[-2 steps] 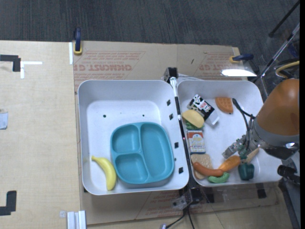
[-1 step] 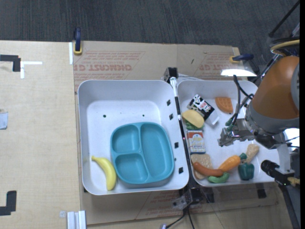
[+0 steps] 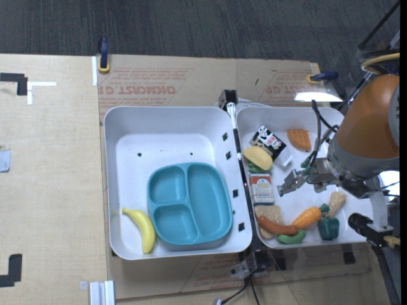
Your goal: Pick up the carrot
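You look down from a single fixed camera mounted above the bench, tilted at a slant rather than straight overhead. Your view takes in both shallow white plastic bins: the left bin [image 3: 114, 170] sits near the middle of your frame, the right bin [image 3: 331, 116] toward the right side. The dark grey carpeted floor [image 3: 191, 11] runs across the top, so you face toward the bench's far edge. The flat brown cardboard sheet [image 3: 165, 84] under the bins and the pale wooden bench top [image 3: 44, 170] at your left lie in frame. You sit far enough back to see both bins whole. The grey and orange arm [image 3: 375, 119] enters from your right.
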`<state>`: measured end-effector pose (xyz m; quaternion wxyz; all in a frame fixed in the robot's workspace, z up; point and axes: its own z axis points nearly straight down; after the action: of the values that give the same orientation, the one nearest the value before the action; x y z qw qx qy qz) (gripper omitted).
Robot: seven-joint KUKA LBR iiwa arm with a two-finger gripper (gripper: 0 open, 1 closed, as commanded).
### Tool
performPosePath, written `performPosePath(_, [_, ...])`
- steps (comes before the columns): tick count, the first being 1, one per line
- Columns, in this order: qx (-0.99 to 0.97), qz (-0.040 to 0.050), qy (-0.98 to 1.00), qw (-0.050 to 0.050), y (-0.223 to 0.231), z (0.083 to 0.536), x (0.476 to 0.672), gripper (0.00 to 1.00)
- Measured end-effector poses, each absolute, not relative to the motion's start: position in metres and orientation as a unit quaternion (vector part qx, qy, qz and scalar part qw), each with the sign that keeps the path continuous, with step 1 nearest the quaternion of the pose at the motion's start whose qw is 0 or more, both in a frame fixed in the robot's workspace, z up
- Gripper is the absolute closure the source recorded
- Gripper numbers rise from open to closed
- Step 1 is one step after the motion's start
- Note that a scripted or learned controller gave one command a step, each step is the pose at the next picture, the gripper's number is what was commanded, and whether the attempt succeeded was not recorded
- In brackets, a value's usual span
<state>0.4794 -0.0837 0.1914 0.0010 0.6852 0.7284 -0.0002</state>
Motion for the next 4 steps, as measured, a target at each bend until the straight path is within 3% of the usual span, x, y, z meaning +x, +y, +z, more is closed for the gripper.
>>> performPosePath(1, [0.654, -0.0002, 0.756, 0.001, -0.132, 0.091, 0.478, 0.00])
performPosePath(2, [0.656, 0.0000, 0.755, 0.002, -0.132, 0.100, 0.480, 1.00])
performPosePath(3, [0.656, 0.0001, 0.755, 0.003, -0.133, 0.108, 0.481, 1.00])
performPosePath(4, [0.656, 0.0001, 0.755, 0.003, -0.133, 0.108, 0.481, 0.00])
